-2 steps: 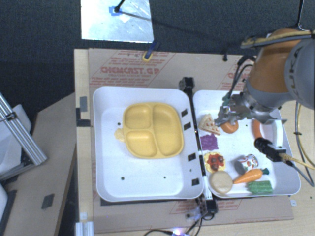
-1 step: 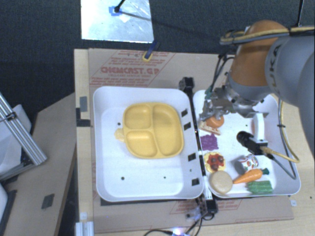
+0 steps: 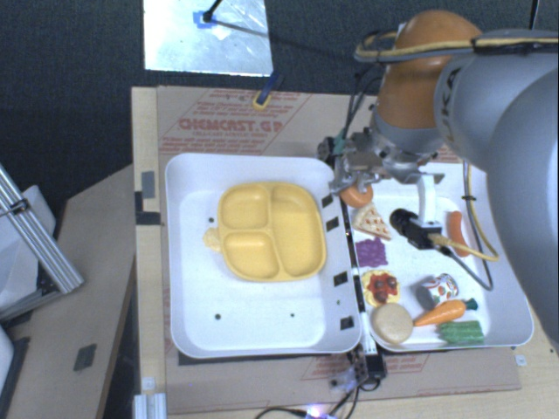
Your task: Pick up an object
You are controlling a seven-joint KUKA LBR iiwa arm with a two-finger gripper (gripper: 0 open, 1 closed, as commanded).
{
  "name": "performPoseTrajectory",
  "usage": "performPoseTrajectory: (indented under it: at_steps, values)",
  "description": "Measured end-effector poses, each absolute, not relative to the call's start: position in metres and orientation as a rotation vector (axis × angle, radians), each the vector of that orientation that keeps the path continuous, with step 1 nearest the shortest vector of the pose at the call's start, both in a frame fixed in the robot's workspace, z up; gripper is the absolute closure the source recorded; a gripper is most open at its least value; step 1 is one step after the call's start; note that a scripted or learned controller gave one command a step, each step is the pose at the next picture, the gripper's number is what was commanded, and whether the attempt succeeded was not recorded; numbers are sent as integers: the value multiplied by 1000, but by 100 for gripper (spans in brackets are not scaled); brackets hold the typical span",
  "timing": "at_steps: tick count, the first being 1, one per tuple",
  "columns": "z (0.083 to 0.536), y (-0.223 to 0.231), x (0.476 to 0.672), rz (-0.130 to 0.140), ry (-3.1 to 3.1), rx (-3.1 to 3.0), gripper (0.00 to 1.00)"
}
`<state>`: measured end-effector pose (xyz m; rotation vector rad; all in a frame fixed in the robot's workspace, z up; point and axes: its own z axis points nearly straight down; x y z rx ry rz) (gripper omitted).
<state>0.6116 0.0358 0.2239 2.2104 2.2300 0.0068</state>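
Observation:
My gripper (image 3: 352, 180) hangs low over the far left corner of the right bin (image 3: 515, 321), close to the divider between the two bins. Directly under it sits a small round orange-brown toy (image 3: 357, 195), partly covered by the gripper. Whether the gripper touches it is unclear. A pizza slice (image 3: 373, 223) lies just in front of that toy, and a purple piece (image 3: 371, 252) lies nearer still.
The left bin (image 3: 188, 321) holds a yellow divided plate (image 3: 266, 231). In the right bin's front part lie a red and yellow round toy (image 3: 382, 285), a pale bun (image 3: 392, 323), a carrot (image 3: 441, 312), a green piece (image 3: 460, 331), a small can (image 3: 441, 286) and a sausage (image 3: 455, 227).

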Motion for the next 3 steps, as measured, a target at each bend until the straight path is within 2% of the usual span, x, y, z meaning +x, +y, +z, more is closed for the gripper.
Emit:
performPoseTrajectory:
  at_steps: [1,2,3]
  values:
    - [220,94,629,6,2232,2210,100]
    - [235,104,647,6,2227,2213,100]
    - [217,107,651,0,2228,2215,100]
